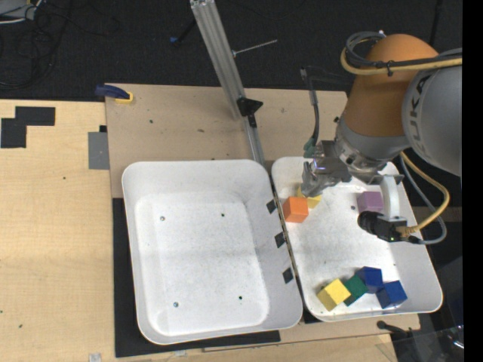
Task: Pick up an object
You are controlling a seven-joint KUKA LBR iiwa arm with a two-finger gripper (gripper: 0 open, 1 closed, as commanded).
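My gripper point(313, 181) hangs over the back left part of the right bin point(343, 240). Just below and in front of it lies an orange block point(296, 209), with a small yellow piece point(313, 200) peeking out beside it, right under the gripper tip. A purple block point(370, 200) rests near the bin's right side, partly behind the arm's cabling. At the bin's front sit a yellow block point(332, 294), a green block point(353, 289) and two blue blocks point(371, 277) point(391, 294). I see nothing clearly held between the fingers.
The left bin point(200, 247) stands beside the right one, with black clips along the shared edge. A slanted aluminium post point(223, 59) rises behind the bins. The arm's orange band point(385, 89) and a black cable fitting point(381, 225) overhang the right bin.
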